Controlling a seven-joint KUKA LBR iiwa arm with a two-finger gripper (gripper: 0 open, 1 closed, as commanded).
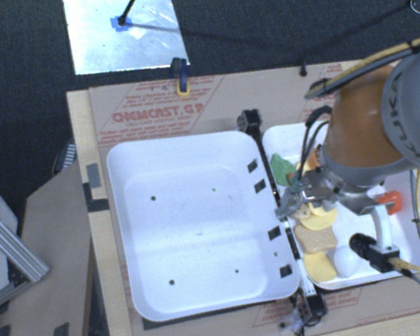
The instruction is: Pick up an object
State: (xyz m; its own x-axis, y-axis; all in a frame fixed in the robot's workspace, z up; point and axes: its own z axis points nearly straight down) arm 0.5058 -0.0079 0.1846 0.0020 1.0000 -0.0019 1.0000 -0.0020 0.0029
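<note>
My gripper point(300, 203) reaches down into the right bin point(287, 134), close to its left wall, with the grey arm and orange band covering much of that bin. A green object point(282, 167) lies just behind the gripper. Directly below the gripper sits a pale yellow object point(317, 220), then a tan block point(316, 239), then another yellow piece point(319, 266) beside a white rounded object point(347, 262). A red-orange object point(391, 199) peeks out at the arm's right side. The arm hides whatever lies under the wrist.
The left bin point(194, 220) lies beside the right one, split from it by a divider with black clips point(264, 186). A brown board point(162, 108) underlies both bins. A shiny metal plate point(125, 26) lies at the back.
</note>
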